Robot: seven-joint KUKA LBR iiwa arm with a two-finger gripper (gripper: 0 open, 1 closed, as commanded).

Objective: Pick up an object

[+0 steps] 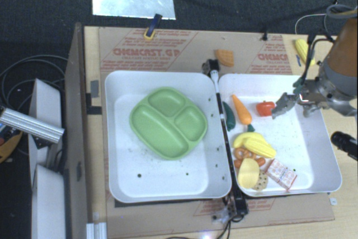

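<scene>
- Over the right bin (pixel 321 176), in the camera view, you have the tool (pixel 285 104) reaching in from the right, its tip low above the bin's upper middle. The arm (pixel 341 70) behind it hangs over the bin's right wall.
- You can't settle the tool's state from this slanted view: the dark tip is small and blurred, so whether it is parted or closed, I cannot tell. Nothing shows clearly gripped in it.
- Your nearest candidate is the red piece (pixel 265 107), lying just beside the tip on its left, possibly touching; the view won't say which. It looks short and squat, with its longer side running roughly left to right, in line with the tool's reach.
- Next over, further left, lies the carrot (pixel 241 110), long axis slanting from upper left to lower right, near the red piece but apart from it. Past it, the dark green piece (pixel 229 115) lies along the bin's left wall.
- Below the tool, well apart, you have the yellow corn (pixel 256 144) lying nearly level, heaped with other food; the packet (pixel 281 174) sits lower right of that heap.
- So, in my judgement, the move turns on a short shift left and down: the red piece is the closest target and stands free of neighbours.
- Left of all this, the left bin (pixel 126 176) holds a green tray (pixel 168 123), far from the tool.
</scene>
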